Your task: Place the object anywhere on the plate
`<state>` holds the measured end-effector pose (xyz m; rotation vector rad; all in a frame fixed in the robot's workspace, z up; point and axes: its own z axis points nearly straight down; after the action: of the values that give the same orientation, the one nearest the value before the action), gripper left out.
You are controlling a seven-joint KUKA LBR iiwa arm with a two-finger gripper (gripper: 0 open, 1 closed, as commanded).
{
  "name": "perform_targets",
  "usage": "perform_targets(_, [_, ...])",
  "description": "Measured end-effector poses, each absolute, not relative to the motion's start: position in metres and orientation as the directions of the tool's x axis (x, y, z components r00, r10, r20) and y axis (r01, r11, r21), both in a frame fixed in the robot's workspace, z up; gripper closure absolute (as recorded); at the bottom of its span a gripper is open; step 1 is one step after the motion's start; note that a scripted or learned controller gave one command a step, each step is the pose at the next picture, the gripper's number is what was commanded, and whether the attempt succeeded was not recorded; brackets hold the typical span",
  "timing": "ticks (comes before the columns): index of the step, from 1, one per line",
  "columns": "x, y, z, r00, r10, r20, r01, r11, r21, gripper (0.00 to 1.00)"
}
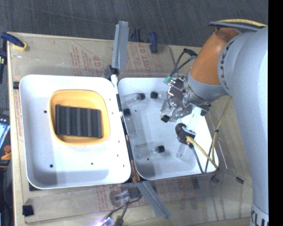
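Note:
A yellow plate (80, 97) lies in the left white bin (33, 164), towards its far side. A dark ridged rectangular object (79, 121) rests flat on the plate's middle. My gripper (169, 113) hangs over the right white bin (198, 171), in its far right part, well apart from the plate and the dark object. I see nothing clearly held in it. The grey arm with its orange band (208, 60) reaches in from the right and hides the bin's right wall.
Small clear pieces with black caps lie about the right bin: one (134, 98) at the far left, one (153, 149) near the front, a black cap (154, 95) at the back. A yellow cable (203, 153) trails from the wrist. A raised divider (124, 131) separates the bins.

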<state>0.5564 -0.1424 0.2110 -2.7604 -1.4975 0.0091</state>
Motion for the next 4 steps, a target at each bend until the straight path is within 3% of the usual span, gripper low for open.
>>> perform_targets(1, [0.583,-0.067,0.198,0.533,0.846,-0.003,0.846,-0.533,-0.003,1.00])
perform_targets(2, [0.592,-0.001,0.377,0.405,0.914,0.000,0.914,-0.405,-0.002,1.00])
perform_targets(3, [0.640,0.021,0.250,0.240,0.971,-0.002,0.971,-0.240,-0.006,1.00])
perform_targets(4, [0.627,0.012,0.214,-0.015,1.000,0.000,1.000,0.015,-0.006,1.00])
